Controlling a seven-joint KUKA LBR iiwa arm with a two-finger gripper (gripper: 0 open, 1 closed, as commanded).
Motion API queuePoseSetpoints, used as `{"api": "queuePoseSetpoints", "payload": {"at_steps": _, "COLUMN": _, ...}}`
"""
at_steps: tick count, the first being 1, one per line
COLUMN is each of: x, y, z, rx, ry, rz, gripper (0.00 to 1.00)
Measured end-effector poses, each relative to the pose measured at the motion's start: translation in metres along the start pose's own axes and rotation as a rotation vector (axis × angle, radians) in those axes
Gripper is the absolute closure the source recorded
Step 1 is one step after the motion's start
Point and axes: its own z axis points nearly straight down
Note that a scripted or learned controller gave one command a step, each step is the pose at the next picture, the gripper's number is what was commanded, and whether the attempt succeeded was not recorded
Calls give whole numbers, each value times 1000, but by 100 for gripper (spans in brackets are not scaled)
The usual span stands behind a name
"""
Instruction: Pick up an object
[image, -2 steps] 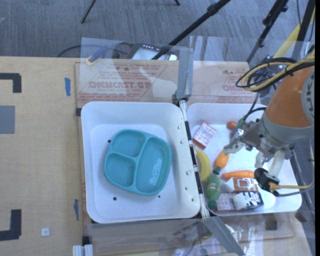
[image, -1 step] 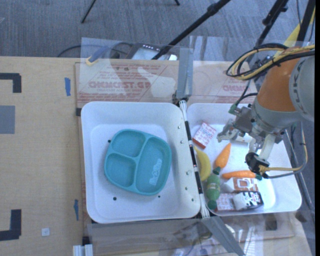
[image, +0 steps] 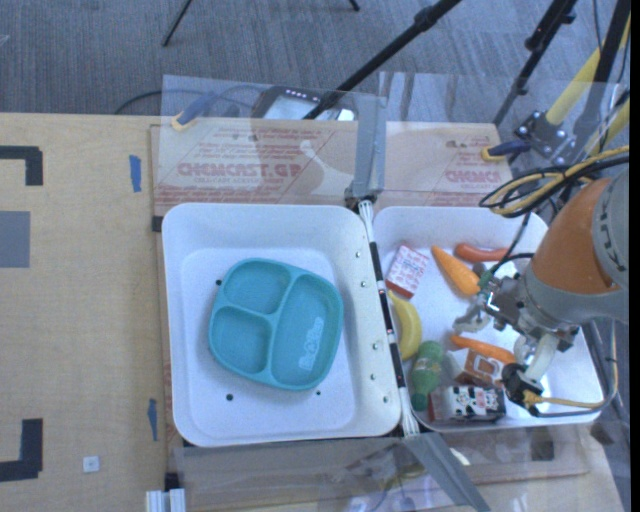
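Since the small orange carrot-shaped toy (image: 482, 349) lies in the right white bin (image: 585, 405) just beneath the gripper (image: 500, 345), descending straight and closing across its narrow width seems best. It looks smooth and tapered. Whether the claw is wide or narrow, I cannot tell.

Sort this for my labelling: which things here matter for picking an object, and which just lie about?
Job: two-finger gripper; right white bin holding orange carrot toy, yellow banana toy, green round toy, red-and-white packet.
Lying about: teal divided plate, left white bin.
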Motion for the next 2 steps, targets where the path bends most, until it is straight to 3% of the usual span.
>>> {"api": "queuePoseSetpoints", "payload": {"at_steps": 1, "x": 37, "y": 39, "z": 8, "rx": -3, "ry": 1, "rz": -153, "gripper": 0}}
{"api": "queuePoseSetpoints", "payload": {"at_steps": 2, "x": 95, "y": 91, "z": 10, "rx": 18, "ry": -10, "rz": -109, "gripper": 0}}
